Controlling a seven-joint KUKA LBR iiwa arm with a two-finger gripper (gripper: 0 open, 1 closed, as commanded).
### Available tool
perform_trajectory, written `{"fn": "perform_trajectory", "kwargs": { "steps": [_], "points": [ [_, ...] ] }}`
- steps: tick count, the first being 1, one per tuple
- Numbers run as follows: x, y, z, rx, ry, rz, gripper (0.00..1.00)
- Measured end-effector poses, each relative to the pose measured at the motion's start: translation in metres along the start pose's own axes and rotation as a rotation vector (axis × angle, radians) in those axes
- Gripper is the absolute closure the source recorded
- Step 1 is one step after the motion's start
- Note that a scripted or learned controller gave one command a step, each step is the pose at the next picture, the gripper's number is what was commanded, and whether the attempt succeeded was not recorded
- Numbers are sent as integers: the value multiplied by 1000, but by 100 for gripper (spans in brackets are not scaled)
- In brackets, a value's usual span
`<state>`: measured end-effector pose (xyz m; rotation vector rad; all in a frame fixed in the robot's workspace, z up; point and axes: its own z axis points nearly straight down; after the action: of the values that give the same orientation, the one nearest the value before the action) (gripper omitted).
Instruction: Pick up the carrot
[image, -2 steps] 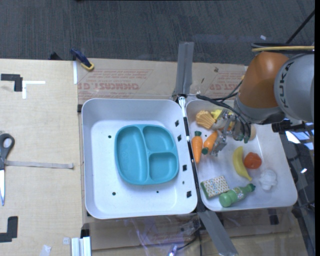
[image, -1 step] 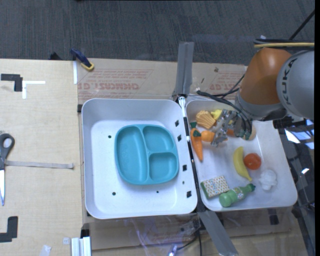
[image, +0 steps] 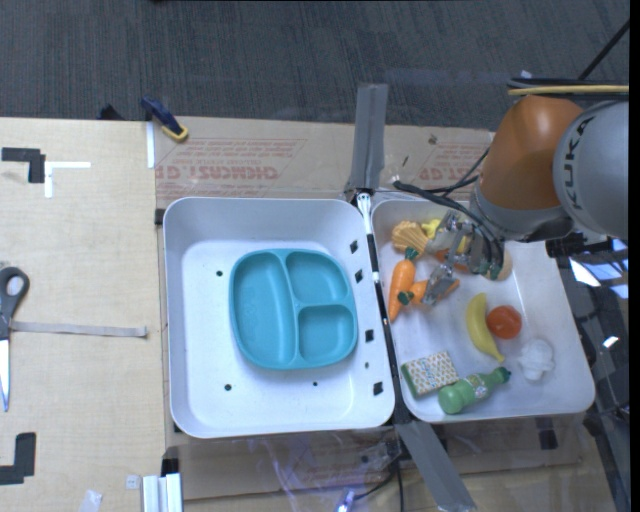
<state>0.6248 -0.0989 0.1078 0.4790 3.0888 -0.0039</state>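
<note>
carrot (image: 401, 279) hemmed by bin wall (image: 378, 290), tool (image: 447, 275)

Bright even overhead light, soft faint shadows, mild glare on white bins (image: 190, 300), slightly soft focus

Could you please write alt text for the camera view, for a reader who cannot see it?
The gripper is low in the right bin, beside the carrot near its left wall. That bin also holds a banana, a tomato and a green bottle; the left bin holds a blue divided plate.

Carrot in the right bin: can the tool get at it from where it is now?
Probably yes. The carrot lies uncovered beside the bin's left wall, and the tool hangs just right of it. The wall may crowd it.
</note>
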Motion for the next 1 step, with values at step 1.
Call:
{"fn": "perform_trajectory", "kwargs": {
  "steps": [1],
  "points": [
    [25, -12, 14, 3, 12, 329, 0]
  ]
}}
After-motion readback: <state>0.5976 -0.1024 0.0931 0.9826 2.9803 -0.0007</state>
